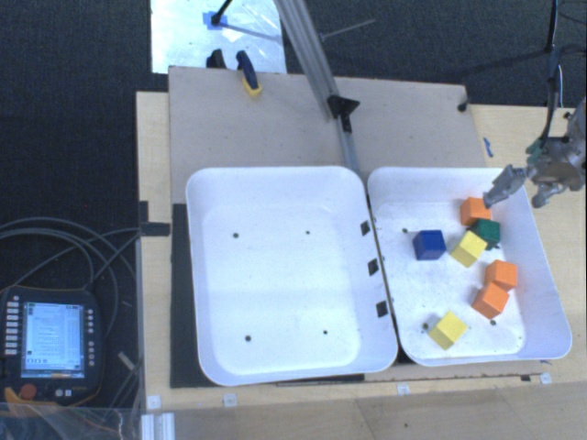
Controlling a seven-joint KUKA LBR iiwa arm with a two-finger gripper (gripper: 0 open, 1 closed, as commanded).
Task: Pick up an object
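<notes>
1. The gripper [521, 189] hangs at the frame's right edge, fingers spread, pinching nothing.
2. Just beside it, the orange cube [474, 211] sits in the right bin [404, 333], touching a green cube [488, 233].

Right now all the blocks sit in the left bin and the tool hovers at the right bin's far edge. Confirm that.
Not quite. The camera view shows the blocks, such as the blue block, in the right bin, not the left bin. The tool does hover at the right bin's far edge.
</notes>
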